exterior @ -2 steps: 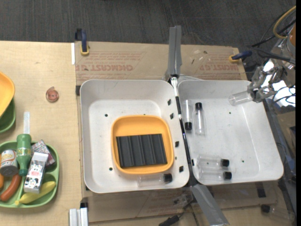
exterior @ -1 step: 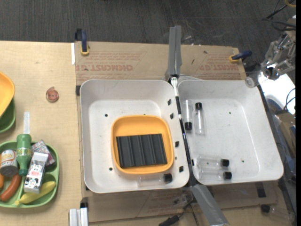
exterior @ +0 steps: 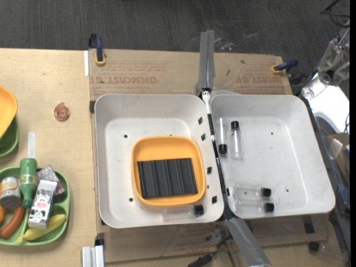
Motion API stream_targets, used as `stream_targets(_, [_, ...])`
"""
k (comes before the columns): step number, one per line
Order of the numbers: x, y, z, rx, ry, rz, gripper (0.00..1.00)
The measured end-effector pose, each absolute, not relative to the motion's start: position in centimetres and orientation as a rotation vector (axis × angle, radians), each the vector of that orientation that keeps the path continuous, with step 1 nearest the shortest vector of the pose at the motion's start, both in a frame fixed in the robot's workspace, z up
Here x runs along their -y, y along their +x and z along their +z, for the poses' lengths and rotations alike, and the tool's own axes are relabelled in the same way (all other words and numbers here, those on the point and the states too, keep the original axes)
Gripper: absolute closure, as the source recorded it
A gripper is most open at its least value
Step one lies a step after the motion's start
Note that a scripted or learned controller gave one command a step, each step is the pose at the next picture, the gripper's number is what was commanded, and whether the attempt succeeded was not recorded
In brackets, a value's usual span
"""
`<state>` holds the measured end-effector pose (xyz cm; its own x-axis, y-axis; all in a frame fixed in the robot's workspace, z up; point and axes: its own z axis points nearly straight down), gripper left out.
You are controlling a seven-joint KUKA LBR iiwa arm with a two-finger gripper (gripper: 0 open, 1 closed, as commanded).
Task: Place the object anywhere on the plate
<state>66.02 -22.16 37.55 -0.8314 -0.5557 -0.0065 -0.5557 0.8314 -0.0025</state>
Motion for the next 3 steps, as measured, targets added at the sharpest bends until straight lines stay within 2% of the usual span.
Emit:
stream_targets(1, [22.0, 56.2, 12.0, -2.942, -1.092, 0.001, 1.00])
stream_targets(2, [22.1, 58.3, 25.8, -2.842, -1.325, 0.000, 1.00])
stream_targets(3, [22.2, 63.7, 29.7, -2.645, -1.684, 0.000, 1.00])
